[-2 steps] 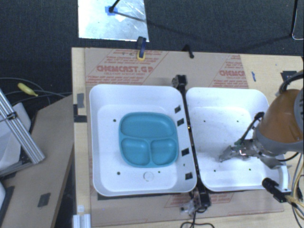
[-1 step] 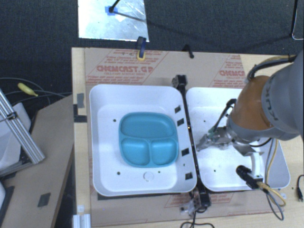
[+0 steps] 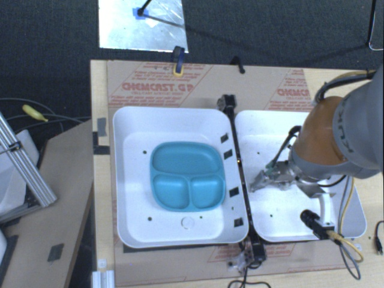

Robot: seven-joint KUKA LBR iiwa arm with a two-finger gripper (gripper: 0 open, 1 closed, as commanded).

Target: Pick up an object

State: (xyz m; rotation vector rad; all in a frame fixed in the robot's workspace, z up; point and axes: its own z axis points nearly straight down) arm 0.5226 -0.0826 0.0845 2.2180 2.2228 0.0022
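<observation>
Two shallow white bins sit side by side on a bench faced with brown printed board. The left bin (image 3: pixel 129 161) holds a blue divided plate (image 3: pixel 187 176), lying flat near the bin's middle and a little toward 3 o'clock. The plate has one wide compartment on its 12 o'clock side and two smaller ones on its 6 o'clock side. A small pale round disc (image 3: pixel 188 223) lies on the bin floor just past the plate's 6 o'clock edge, apart from it.

The grey arm (image 3: pixel 354 131), with its orange band, enters from 3 o'clock and hangs over the right bin (image 3: pixel 264 131). The gripper (image 3: pixel 259 182) points toward 9 o'clock, low over the right bin's floor, near the black divider (image 3: pixel 236 161) between the two bins. Whether it is spread or pressed together I cannot tell, since the tip is small and blurred against the white floor. Nothing shows between its tips. The plate lies at 9 o'clock from the gripper, across the divider, well apart from it.

A black and yellow cable (image 3: pixel 336 236) trails from the arm toward 5 o'clock. A shiny foil-like sheet (image 3: pixel 141 17) lies on the dark floor at 12 o'clock, beyond the bench
</observation>
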